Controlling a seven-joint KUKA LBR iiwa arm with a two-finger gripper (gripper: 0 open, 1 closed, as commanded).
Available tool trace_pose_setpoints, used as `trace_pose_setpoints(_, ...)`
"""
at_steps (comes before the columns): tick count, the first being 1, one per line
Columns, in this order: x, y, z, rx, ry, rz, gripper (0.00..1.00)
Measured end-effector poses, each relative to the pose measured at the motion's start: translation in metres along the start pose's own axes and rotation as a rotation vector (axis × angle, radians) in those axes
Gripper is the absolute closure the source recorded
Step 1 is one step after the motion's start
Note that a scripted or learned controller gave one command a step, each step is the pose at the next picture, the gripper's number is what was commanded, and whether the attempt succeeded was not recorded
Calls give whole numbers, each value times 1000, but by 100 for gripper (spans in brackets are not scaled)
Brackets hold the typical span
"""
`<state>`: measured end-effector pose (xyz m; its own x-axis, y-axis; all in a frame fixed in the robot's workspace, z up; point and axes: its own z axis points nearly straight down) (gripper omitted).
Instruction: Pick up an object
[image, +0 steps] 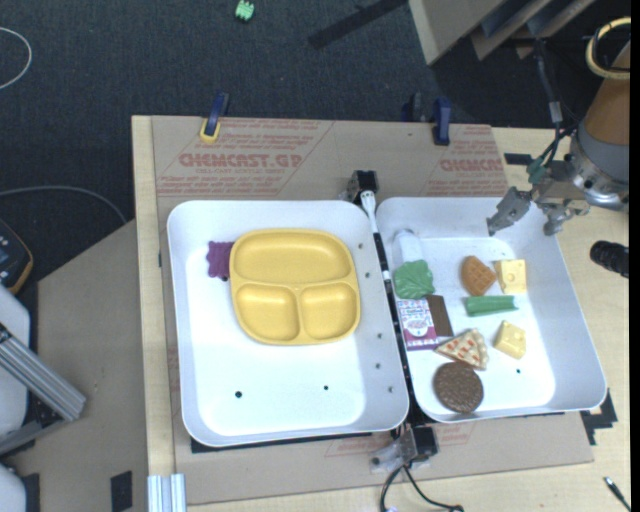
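Two white bins sat side by side — the left bin (200, 330) held a yellow tray (295, 283). The gripper (530, 217) hovered over the right bin (570, 340), fingers spread, pinching nothing.

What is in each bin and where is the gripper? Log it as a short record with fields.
left bin: yellow divided tray, purple item at its left edge
right bin: green leafy piece, brown round cookie, pizza slice, two yellow cheese pieces, orange-brown piece, green stick, printed packet
gripper: open, above the right bin's far edge, holding nothing
arm: enters from the right
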<state>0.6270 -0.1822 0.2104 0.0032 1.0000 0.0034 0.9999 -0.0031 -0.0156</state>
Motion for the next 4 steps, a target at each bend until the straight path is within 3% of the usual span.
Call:
trace_pose_setpoints(1,1,3,-9,-15,-3,-3,0)
trace_pose_setpoints(3,7,2,84,-11,-2,-3,0)
trace_pose_setpoints(4,7,5,122,-23,-8,-5,0)
